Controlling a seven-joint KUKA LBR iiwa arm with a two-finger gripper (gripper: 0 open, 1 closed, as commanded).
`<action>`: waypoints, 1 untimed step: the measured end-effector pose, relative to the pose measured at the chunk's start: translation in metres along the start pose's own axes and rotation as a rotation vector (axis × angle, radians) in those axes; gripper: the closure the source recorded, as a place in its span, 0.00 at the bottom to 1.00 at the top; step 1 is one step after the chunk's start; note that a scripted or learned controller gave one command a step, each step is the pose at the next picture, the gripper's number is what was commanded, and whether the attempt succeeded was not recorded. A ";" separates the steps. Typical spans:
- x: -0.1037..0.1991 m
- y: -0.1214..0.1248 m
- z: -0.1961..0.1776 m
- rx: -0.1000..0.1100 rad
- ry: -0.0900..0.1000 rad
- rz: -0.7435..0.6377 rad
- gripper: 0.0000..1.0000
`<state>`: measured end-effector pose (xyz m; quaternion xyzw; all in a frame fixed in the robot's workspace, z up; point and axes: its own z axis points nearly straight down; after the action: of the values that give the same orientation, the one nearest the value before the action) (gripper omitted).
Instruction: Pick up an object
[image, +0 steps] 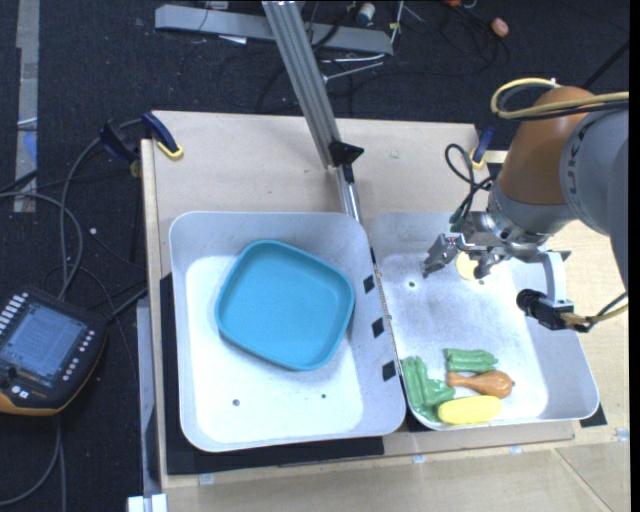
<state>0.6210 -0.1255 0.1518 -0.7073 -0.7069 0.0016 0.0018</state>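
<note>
My gripper (461, 260) hangs over the far part of the right bin (560, 345), its two dark fingers spread open. A small pale yellow object (466, 267) shows in the gap below them; I cannot tell whether they touch it. At the bin's near edge lie a green pod-shaped toy (424, 384), a second green piece (470, 357), a brown drumstick-shaped toy (483, 381) and a yellow oblong toy (468, 410). A blue square plate (285, 305) lies in the left bin (200, 400).
The grey arm with its orange band (540, 140) comes in from the upper right. A slanted metal pole (315, 95) crosses above the divider between the bins. A black clamp (540, 308) sticks out over the right bin.
</note>
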 end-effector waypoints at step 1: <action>0.000 -0.001 0.053 0.000 0.000 -0.001 0.00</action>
<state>0.6196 -0.1251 0.0988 -0.7071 -0.7071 0.0015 0.0019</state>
